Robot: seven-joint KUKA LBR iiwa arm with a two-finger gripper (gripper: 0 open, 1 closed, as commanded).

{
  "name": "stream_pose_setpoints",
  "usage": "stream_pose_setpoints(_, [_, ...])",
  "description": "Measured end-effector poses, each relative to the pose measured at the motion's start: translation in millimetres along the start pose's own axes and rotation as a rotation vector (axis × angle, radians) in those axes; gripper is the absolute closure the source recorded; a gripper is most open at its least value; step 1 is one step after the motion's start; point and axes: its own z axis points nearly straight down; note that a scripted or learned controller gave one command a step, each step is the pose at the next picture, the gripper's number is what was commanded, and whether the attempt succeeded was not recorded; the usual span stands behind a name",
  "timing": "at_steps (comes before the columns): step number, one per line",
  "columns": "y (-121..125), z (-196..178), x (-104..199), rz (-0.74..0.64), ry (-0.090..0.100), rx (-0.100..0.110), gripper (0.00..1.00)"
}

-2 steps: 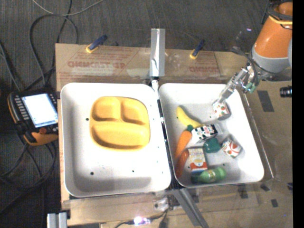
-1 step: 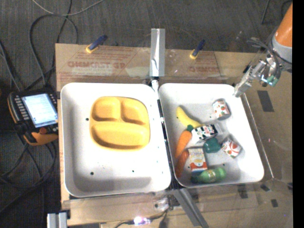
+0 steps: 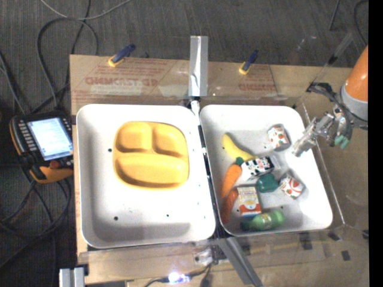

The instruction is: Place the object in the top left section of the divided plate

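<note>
Object unnamed by the task, so presumably any piece out of the right bin (image 3: 311,211); none lifted yet, all lying loose there. Nearest, against the front wall: green bottle (image 3: 263,221) on its side, touching a small carton (image 3: 248,200). Just behind: carrot (image 3: 229,186) lying lengthwise by the left wall, teal piece (image 3: 267,183), red-and-white can (image 3: 291,187). Farther back: black-and-white box (image 3: 259,165), banana (image 3: 234,148), second can (image 3: 277,136), this last one well apart from the heap.

Judged toy food: light, stiff, smooth plastic, not fragile, apt to slip or roll. Best taken across the narrow middle; for the cans, across the round body. Second can judged easiest, standing clear of its neighbours.

Left bin (image 3: 84,178) held only the plate (image 3: 152,169), yellow, three sections, all bare; target section (image 3: 134,137) at its far left.

Gripper (image 3: 323,131) hung at the right bin's right rim, near the second can. Could not tell whether clenched or released; nothing seen held.
</note>
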Motion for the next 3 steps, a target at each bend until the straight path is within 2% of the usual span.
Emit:
stream_pose_setpoints(1, [33,-12,35,-0.188,-0.001,0.000,1.00])
stream_pose_setpoints(2, [16,13,46,-0.140,0.001,-0.003,1.00])
stream_pose_setpoints(3, [-2,-132,26,-0.205,-0.004,-0.003,1.00])
